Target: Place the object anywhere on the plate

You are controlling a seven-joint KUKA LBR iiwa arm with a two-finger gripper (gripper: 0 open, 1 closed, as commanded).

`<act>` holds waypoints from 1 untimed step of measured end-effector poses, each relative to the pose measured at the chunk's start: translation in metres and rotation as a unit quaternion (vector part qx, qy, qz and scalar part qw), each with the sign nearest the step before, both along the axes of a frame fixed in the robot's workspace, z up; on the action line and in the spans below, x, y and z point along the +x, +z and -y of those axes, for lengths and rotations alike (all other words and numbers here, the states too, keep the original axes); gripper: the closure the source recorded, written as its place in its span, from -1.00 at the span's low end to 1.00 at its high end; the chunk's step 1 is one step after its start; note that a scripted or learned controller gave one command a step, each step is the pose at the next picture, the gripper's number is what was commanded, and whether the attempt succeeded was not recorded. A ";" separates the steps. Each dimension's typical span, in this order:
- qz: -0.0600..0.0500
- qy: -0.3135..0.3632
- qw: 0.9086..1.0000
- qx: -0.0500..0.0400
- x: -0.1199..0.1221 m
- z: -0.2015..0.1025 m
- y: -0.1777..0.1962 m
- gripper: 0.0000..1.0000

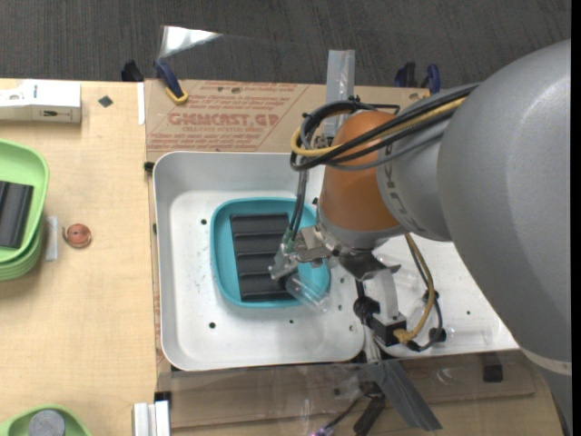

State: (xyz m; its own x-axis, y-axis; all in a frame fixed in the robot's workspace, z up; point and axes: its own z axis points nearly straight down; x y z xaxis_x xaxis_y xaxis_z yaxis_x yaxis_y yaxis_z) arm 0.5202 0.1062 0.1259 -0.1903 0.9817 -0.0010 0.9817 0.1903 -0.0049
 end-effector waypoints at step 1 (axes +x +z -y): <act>0.000 0.000 1.000 0.000 0.000 0.000 0.000 -1.00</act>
State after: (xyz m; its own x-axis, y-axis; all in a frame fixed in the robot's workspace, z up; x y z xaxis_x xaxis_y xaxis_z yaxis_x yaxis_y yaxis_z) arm 0.5202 0.1062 0.1259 -0.1903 0.9817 -0.0010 0.9817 0.1903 -0.0049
